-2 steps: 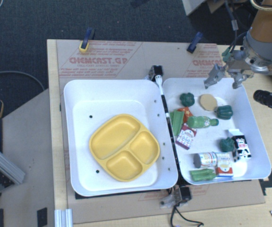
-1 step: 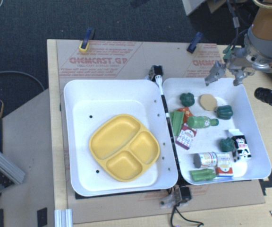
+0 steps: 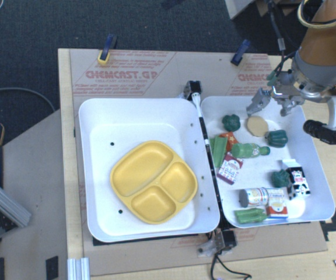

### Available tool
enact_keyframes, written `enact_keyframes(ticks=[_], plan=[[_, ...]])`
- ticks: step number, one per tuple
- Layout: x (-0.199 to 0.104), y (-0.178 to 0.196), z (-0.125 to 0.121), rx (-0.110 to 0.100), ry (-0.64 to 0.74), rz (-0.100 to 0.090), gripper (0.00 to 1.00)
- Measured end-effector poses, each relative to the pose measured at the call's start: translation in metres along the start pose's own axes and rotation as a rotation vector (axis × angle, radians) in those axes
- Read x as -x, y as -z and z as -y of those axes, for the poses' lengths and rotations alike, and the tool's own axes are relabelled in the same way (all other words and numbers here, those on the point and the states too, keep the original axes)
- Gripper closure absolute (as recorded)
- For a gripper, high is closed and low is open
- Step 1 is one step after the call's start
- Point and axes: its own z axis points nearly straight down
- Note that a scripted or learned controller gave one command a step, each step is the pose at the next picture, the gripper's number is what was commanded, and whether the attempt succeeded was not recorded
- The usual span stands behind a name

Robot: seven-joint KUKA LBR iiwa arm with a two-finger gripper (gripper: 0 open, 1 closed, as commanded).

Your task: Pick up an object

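Tan disc in right bin, just right of green pepper. Gripper hovering right above disc, fingers spread, nothing btwn them. Approach step. Next: drop straight down, straddle disc, clamp.

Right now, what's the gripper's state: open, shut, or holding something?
Gripper: open, fingers spread, holding nothing, above the tan round piece in the right bin.
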Motion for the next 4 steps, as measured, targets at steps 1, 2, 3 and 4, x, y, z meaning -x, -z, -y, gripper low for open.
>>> enact_keyframes(ticks=[1,2,3,4], plan=[[0.002,-0.044,-0.002,0.0,0.001,0.0,0.0],[0.0,-0.107,0.002,-0.001,0.001,-0.001,0.0],[0.0,-0.118,0.001,0.006,0.001,0.001,0.0],[0.0,-0.107,0.0,0.008,0.0,0.002,1.0]])
